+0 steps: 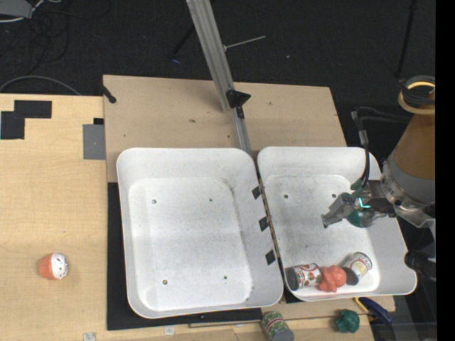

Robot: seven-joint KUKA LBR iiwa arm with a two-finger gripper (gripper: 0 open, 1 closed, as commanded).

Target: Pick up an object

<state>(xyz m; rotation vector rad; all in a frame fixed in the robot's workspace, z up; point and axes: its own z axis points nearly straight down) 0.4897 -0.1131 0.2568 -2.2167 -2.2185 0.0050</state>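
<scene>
While the gripper (pixel 340 214) hangs over the right bin (pixel 313 163), whether it is open I cannot tell. A small can (pixel 359 266) near that bin's front edge (beside a red toy (pixel 330 278)) looks light, stiff and slippery; grasp across its round sides.

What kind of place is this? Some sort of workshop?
Most likely a robotics lab set up for grasping trials. A grey robot arm reaches over two shallow white bins, a few small toys and cans lie along the right bin's near edge, and cables trail over the dark floor behind the bench.
</scene>
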